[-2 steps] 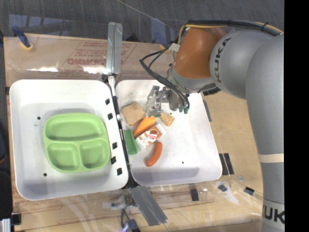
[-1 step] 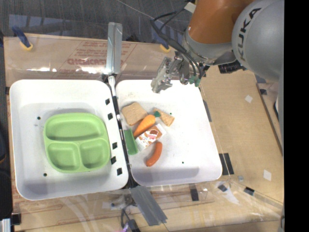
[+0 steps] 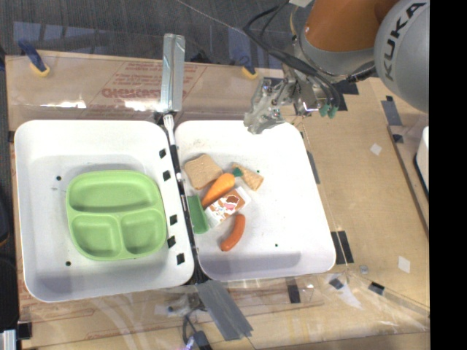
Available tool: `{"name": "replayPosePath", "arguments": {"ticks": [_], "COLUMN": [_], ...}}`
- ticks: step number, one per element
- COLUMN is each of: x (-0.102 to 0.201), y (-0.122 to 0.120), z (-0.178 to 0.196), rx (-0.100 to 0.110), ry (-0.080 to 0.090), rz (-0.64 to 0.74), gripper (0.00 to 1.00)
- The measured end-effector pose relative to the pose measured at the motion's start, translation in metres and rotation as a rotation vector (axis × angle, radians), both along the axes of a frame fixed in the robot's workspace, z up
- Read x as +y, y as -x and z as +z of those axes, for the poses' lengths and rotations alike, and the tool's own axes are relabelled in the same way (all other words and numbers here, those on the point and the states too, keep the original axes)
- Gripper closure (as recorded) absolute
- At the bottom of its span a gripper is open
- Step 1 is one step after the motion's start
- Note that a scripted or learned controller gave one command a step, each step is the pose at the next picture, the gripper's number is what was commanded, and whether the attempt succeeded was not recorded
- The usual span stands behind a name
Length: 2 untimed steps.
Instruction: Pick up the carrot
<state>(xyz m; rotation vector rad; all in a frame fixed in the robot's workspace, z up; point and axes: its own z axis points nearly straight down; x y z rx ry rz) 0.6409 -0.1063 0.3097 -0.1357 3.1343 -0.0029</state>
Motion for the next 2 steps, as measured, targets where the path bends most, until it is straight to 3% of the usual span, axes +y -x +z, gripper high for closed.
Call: {"name": "replayPosePath", "arguments": {"ticks": [1,2], "x": [0.055,0.054], "y": [-0.017,-0.016], "z": [0.007,0.024], "rx": [-0.001,-0.001], "ry": [-0.002,-0.001], "rz": [0.013,-0.155], "gripper": [1.0,1.0]}}
